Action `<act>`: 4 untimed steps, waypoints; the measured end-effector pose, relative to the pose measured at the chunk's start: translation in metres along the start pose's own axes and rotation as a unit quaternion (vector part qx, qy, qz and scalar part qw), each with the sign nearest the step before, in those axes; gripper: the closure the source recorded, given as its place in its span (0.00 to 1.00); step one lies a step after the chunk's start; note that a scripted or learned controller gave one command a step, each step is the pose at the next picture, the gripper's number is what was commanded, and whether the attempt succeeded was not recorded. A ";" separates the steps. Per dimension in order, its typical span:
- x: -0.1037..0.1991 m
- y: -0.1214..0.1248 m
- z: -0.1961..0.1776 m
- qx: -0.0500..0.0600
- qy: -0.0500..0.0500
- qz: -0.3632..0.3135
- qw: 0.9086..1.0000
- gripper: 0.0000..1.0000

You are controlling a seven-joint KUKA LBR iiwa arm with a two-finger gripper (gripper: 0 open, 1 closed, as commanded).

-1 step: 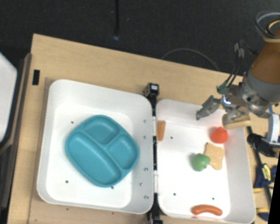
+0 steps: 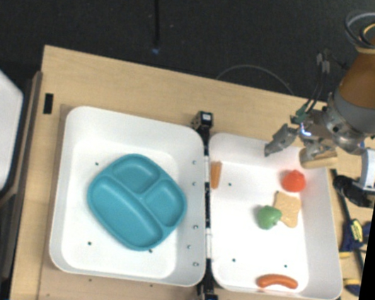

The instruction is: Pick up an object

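Observation:
My gripper [image 2: 295,152] hangs over the back edge of the right bin [image 2: 239,263], fingers spread apart with nothing between them. Just in front of it lies a red tomato [image 2: 294,180]. Below that sit a tan cracker-like piece [image 2: 289,209] and a green pepper [image 2: 268,217], touching each other. An orange sausage [image 2: 277,282] rests near the bin's front edge. A small orange carrot stick [image 2: 215,174] lies against the bin's left wall.
The left bin [image 2: 65,232] holds a teal divided plate [image 2: 137,201]. Black clips [image 2: 203,120] sit where the bins meet, at back and front. Tools lie on the bench at the far right [image 2: 352,232].

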State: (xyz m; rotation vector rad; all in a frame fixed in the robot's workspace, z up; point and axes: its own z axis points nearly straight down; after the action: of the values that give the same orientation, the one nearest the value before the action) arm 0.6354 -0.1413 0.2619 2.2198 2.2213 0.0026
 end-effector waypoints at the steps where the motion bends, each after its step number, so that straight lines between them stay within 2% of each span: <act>1: 0.002 0.005 0.044 0.002 -0.001 -0.001 1.000 0.00; 3: 0.011 -0.001 0.142 0.003 -0.001 0.000 1.000 0.00; 4: 0.011 0.002 0.127 -0.001 -0.001 0.001 1.000 1.00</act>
State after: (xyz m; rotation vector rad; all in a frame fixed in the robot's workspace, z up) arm 0.6372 -0.1306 0.1347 2.2188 2.2179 0.0028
